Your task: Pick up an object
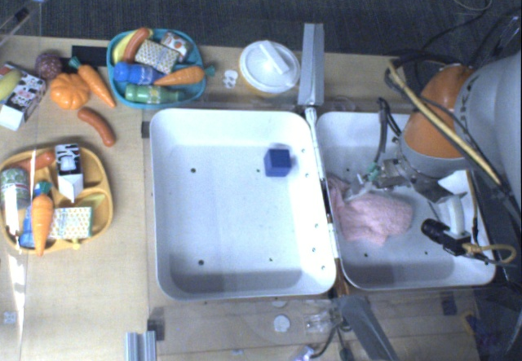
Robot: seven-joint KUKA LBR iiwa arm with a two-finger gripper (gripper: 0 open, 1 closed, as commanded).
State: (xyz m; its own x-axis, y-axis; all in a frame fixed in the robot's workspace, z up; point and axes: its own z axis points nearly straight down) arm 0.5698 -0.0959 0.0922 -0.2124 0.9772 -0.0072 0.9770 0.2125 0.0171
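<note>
Arm is reaching in from the right, over the right bin [391, 270]. The tool [377, 178] is hanging low above the bin's upper middle, right at the top edge of a pink cloth [371, 217]. Its state: cannot tell — the wrist and cabling are masking the tip, and nothing is visibly pinched there.

Pink cloth is lying crumpled in a soft heap on the right bin's floor, toward that bin's left wall, with one corner trailing up toward the tool. Judging by the folds: light, limp, no stiffness; it will be draping and sagging once lifted, and a shallow pinch may be slipping off a single layer. Best hold looks like a raised fold near the middle of the heap, taking several layers at once, rather than the thin trailing corner.

Blue cube [278, 161] is sitting alone in the left bin [204, 261], upper right part, near the divider. Small, rigid, flat-sided; likely light, gripping squarely across two opposite faces.

Counter [122, 270] to the left is carrying toy food, well apart from both bins.

Judgement: grasp on the cloth is being attempted or about to be; not yet confirmed.
</note>
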